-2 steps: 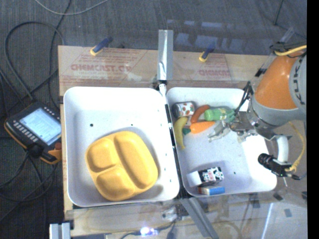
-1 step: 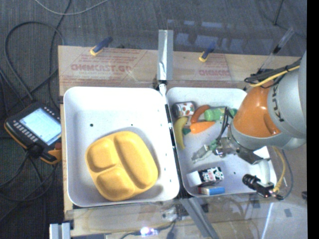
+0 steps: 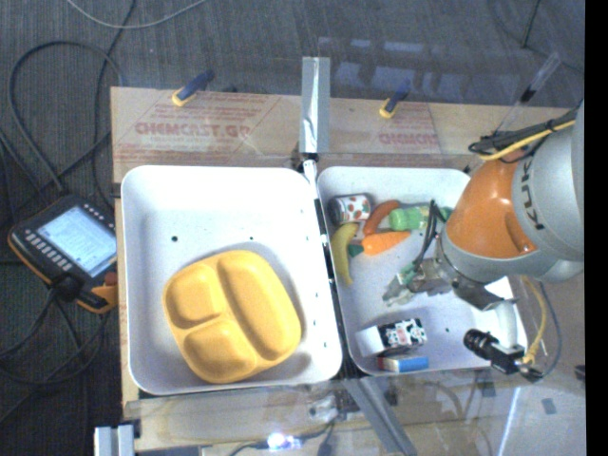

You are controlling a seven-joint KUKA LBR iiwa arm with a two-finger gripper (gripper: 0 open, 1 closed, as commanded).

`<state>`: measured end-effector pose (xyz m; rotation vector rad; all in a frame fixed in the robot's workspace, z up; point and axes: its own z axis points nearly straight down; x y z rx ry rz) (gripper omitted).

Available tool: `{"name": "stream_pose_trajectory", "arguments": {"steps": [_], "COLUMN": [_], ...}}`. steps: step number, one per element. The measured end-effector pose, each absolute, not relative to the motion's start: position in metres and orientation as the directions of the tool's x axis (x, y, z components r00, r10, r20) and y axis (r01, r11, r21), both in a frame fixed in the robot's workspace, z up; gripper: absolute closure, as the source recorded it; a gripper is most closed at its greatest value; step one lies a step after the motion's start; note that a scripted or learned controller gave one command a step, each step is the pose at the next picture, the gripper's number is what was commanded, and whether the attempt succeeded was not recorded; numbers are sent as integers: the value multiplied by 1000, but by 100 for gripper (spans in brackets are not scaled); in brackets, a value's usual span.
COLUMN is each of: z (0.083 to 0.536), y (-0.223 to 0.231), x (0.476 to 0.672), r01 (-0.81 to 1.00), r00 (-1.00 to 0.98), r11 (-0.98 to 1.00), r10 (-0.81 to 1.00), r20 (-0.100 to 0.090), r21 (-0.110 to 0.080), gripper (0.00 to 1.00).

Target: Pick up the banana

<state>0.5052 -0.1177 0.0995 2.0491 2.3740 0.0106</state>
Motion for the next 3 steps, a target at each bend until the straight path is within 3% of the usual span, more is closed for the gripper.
{"name": "stream_pose_trajectory", "arguments": {"steps": [1, 2, 3], "z": [92, 92, 93], "y": [-108, -165, -115], "x": [566, 514, 525], "r01": [881, 794, 614], "r00": [-473, -607, -789], "r11": [473, 608, 789], "r10": [881, 794, 614], "r20": [-12, -15, -23], "r21": [8, 10, 3], "gripper": [100, 100, 100]}}
